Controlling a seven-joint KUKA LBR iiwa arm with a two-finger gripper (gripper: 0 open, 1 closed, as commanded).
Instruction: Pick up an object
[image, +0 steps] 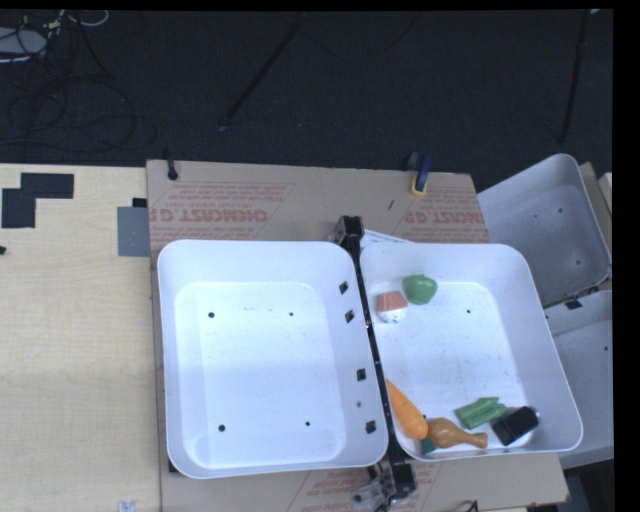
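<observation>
The right bin (520, 330) holds several small objects. A green rounded piece (421, 289) lies near its back left, with a pinkish-red and white block (390, 304) just left of it. Along the front edge sit an orange carrot (405, 408), a tan gourd-shaped piece (455, 434), a green flat piece (479, 411) and a black block (514, 426).
The left bin (180, 350) sits beside the right one, divided by a black clamp strip (365, 340). Both rest on a cardboard sheet (250, 205) on a light wooden bench (70, 340). A grey metal plate (550, 225) stands at the far right.
</observation>
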